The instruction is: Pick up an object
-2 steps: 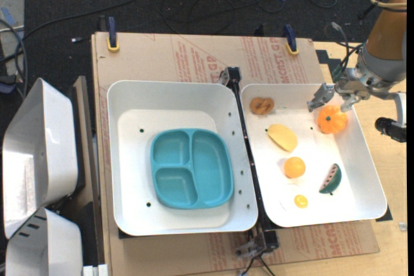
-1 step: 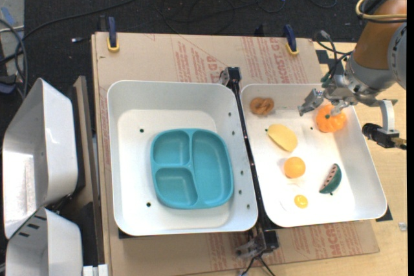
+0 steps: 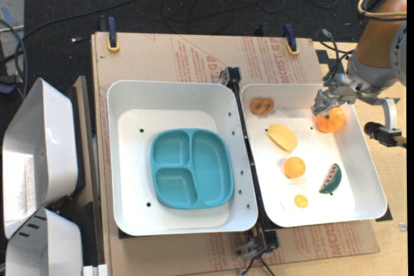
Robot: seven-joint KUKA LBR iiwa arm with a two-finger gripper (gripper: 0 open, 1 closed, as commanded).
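the gripper (image 3: 326,105) sat low at the upper right of the frame, right against the top of an orange fruit (image 3: 330,121), and whether its fingers were apart or together couldn't be told. the fruit lay in the right bin (image 3: 372,168), far corner. left of it a brown pretzel (image 3: 261,105), then a yellow wedge (image 3: 283,137), an orange ball (image 3: 294,167), a watermelon slice (image 3: 330,179), a small yellow piece (image 3: 301,201). the left bin (image 3: 123,139) held a teal divided plate (image 3: 191,168).

One fixed camera is looking down at a slant from above the bench (image 3: 162,52), taking in both white bins: the left bin (image 3: 123,139) and the right bin (image 3: 362,197). The arm (image 3: 378,42) is entering from the right.
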